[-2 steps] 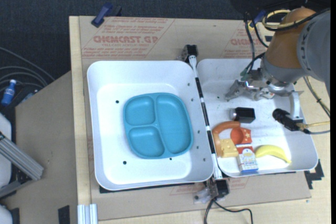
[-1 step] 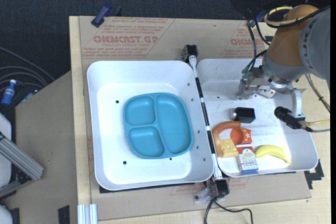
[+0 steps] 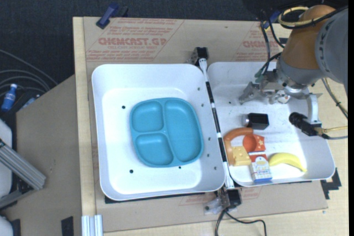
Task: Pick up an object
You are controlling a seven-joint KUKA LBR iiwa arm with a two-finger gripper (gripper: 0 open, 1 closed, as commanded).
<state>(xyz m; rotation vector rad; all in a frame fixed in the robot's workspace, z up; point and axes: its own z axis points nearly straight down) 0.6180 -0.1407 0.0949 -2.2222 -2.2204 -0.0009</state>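
Smooth blue three-compartment plate (image 3: 166, 132)

Two white bins are counted on the desk: a left bin (image 3: 105, 119) and a right bin (image 3: 323, 160). One blue divided plate (image 3: 166, 131) is seen in the left one. In the right, one banana (image 3: 287, 161), one black block (image 3: 258, 119), one orange ring (image 3: 237, 135) and one small box (image 3: 261, 169) are counted.

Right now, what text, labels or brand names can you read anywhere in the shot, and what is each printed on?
"CHEMCAST GP", red print on the brown protective sheet behind the left bin; smaller lines beside it are too blurred to read.
A second red print of the same kind behind the right bin, cut off by the arm; unreadable.
Small box in the right bin has a printed label, too small to read.
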